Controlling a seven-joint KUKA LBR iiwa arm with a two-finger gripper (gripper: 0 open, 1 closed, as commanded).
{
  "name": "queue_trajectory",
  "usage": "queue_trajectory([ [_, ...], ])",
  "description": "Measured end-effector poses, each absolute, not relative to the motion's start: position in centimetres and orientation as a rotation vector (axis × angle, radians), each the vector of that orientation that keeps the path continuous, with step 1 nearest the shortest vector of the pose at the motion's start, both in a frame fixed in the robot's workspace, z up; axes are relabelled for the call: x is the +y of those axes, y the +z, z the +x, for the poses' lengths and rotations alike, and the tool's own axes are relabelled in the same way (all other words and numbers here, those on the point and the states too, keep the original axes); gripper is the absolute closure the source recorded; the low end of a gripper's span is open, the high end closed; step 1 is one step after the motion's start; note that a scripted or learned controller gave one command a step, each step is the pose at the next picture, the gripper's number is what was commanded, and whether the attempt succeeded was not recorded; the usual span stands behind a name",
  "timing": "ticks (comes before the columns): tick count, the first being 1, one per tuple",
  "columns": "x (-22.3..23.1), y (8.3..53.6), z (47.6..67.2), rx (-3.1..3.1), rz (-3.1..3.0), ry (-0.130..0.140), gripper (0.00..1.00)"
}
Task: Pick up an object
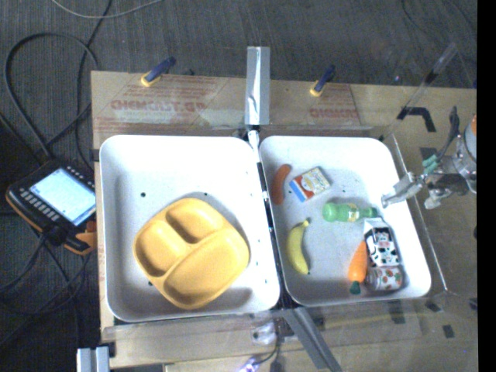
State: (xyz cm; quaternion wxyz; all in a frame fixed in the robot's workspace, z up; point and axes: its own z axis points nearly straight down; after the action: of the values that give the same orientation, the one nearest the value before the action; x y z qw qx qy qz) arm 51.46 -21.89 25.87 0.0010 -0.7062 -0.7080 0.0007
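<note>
Here the candidates lie in the right bin [403, 169]: a green bottle [349, 211] near its right wall, a carrot [357, 263] and a printed packet [383, 258] in its near right corner, a banana [298, 246] mid-floor, a small carton [311, 182] and a sausage [280, 182] toward the far left corner. The step looks like approach; next the gripper [411, 190], at the right rim, must descend over one item. It grasps nothing; whether it is parted I cannot tell.
</note>
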Motion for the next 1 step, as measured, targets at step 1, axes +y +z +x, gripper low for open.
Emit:
queue_trajectory([
  [1,-22.27,17.74,51.65,-2.279,-2.160,0.003,0.00],
])
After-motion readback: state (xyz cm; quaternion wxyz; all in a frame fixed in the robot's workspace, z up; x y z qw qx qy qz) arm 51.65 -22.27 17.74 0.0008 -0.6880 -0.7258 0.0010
